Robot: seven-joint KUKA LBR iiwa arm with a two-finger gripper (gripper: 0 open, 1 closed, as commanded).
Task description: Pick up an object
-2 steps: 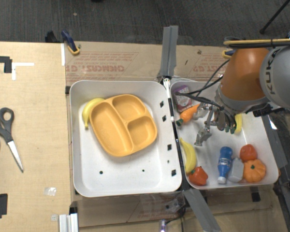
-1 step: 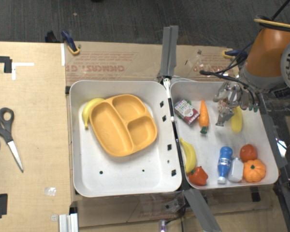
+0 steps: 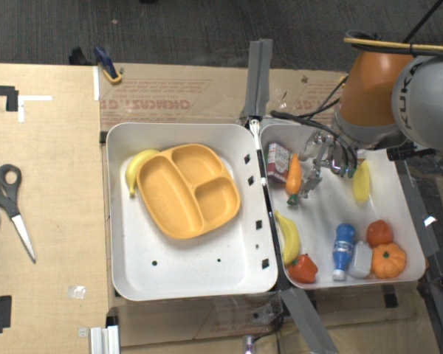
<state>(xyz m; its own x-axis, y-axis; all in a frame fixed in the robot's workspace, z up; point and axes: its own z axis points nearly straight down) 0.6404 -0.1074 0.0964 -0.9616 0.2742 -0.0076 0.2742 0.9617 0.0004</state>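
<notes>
My gripper [image 3: 311,177] hangs over the back left part of the right bin [image 3: 406,198], under the orange-banded wrist. An orange carrot [image 3: 293,172] with a green tip lies right beside it on its left, touching or nearly so. A red packet [image 3: 277,156] sits just behind the carrot. To the gripper's right lies a yellow lemon-like piece [image 3: 362,182]. Nearer the front are a banana [image 3: 289,237], a red pepper [image 3: 303,269], a blue bottle [image 3: 343,248], a red tomato [image 3: 379,232] and an orange pumpkin [image 3: 389,261].
The left bin [image 3: 184,268] holds a yellow divided plate [image 3: 188,190] with a banana [image 3: 136,169] partly under its left rim. A grey bar [image 3: 258,87] stands between the bins at the back. Scissors [image 3: 12,209] lie on the bench at far left.
</notes>
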